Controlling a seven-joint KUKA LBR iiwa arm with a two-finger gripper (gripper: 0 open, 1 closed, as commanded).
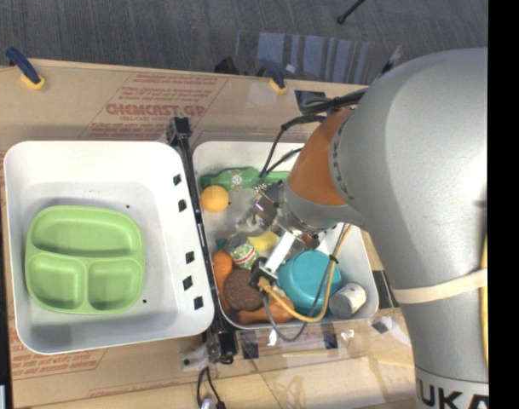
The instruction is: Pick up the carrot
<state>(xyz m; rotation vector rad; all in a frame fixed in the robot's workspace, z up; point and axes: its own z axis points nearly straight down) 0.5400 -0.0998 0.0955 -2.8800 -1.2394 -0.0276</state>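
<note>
Pick: not done | carrot [222,268] lies in right bin [233,153] by its inner wall | gripper [253,215] low nearby, opening cannot be told | remaining: grasp, lift

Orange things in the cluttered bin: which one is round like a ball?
The yellow-orange ball just below the green item. The other, a deeper orange carrot, is longer and lies lower in the view beside a brown disc.

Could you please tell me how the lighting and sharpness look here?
Camera view: light is soft and even on the left bin and green tray; the grey arm looms large near the lens, covering part of the right bin.
</note>
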